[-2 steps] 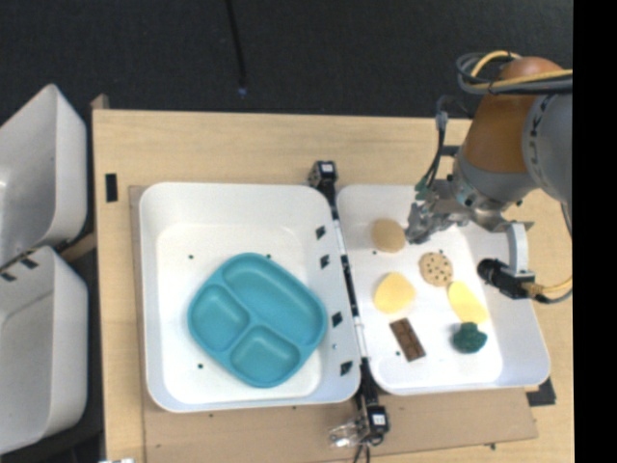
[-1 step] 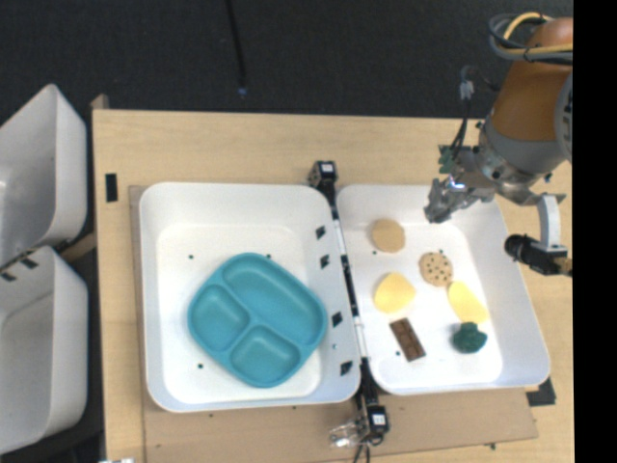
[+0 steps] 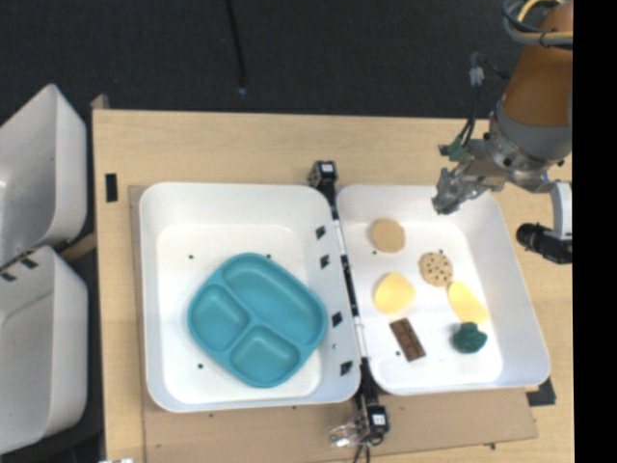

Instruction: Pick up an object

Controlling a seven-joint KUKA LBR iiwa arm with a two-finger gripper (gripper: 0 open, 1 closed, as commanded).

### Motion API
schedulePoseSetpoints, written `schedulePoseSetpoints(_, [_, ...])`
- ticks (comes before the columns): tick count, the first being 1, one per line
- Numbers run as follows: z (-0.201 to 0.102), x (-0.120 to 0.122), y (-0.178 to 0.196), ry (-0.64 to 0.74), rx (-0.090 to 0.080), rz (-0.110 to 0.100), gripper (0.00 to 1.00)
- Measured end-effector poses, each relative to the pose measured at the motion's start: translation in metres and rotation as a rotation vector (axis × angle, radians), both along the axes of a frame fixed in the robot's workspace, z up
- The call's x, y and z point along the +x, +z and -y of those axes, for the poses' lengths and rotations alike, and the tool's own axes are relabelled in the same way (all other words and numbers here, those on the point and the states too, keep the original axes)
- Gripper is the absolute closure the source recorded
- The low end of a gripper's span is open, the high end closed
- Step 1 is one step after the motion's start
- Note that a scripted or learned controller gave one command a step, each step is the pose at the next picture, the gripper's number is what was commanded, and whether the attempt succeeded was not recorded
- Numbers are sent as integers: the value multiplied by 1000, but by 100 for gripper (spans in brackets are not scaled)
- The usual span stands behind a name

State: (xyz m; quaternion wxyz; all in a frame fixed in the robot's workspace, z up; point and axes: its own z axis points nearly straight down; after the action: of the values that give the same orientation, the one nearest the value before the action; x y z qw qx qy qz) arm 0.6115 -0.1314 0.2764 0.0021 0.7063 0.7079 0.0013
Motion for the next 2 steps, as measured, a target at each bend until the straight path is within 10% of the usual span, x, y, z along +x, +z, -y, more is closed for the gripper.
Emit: schedulePoseSetpoints(2, [-113, 14, -22, 5, 2, -6, 100])
